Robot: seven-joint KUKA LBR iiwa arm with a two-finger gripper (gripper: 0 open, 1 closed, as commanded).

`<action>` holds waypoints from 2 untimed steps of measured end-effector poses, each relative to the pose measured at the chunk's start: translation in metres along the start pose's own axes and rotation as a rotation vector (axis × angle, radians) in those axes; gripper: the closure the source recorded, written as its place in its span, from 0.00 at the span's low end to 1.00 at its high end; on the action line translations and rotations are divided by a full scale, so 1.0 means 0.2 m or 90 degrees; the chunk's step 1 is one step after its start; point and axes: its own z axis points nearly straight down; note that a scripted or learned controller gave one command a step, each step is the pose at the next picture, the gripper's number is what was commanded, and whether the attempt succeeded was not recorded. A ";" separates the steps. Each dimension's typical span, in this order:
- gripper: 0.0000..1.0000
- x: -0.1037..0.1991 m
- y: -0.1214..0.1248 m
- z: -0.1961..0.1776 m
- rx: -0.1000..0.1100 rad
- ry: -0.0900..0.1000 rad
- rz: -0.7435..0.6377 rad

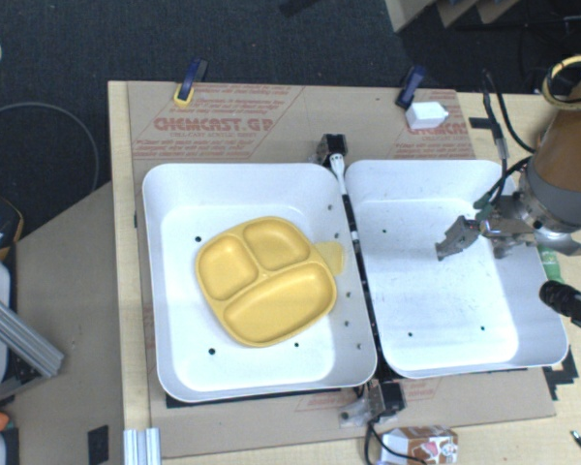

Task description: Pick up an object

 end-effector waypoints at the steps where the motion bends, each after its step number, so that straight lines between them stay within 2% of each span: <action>1: 0.00 0.32 -0.07 -0.96 -0.014 0.000 -0.004; 2: 0.00 0.83 -0.19 -1.61 -0.013 0.003 -0.008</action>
